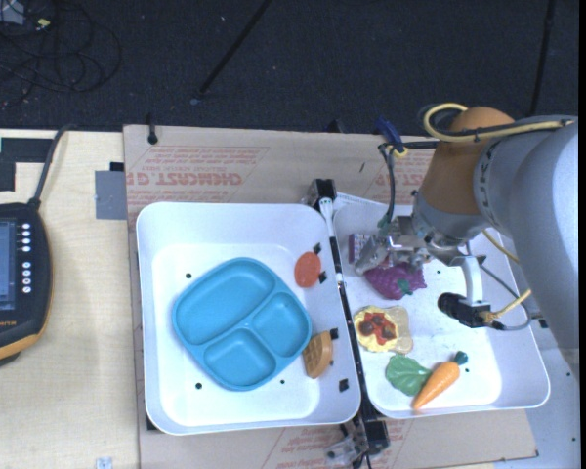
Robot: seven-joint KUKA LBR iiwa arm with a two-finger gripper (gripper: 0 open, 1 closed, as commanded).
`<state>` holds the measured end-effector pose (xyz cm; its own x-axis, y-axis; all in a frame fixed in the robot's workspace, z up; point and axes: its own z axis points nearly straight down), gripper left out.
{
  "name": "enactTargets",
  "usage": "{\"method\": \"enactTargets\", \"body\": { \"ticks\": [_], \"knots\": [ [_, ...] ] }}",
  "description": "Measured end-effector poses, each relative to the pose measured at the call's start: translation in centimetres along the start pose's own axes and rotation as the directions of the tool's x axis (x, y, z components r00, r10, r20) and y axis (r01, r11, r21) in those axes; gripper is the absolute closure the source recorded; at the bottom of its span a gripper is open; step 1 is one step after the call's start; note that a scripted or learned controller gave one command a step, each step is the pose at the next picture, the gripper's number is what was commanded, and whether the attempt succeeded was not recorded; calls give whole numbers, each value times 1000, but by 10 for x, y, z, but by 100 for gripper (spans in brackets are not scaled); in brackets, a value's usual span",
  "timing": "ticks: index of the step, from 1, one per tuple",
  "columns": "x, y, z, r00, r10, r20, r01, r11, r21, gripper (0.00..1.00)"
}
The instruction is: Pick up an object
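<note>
the claw point(391, 250) sits low in the right bin point(527, 384), right at the purple grape bunch point(395, 279), the likely target. to do this well, the claw should straddle the bunch squarely and sink before closing. i cannot tell how the claw is set; wrist and cables blur it, and contact with the grapes is unclear.
</note>
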<state>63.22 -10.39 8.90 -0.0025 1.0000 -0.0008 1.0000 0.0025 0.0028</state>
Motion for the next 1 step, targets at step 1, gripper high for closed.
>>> {"method": "enactTargets", "body": {
  "ticks": [1],
  "knots": [
    [-46,-54,-1,1000,6,1,-6,1000,2,0]
  ]
}}
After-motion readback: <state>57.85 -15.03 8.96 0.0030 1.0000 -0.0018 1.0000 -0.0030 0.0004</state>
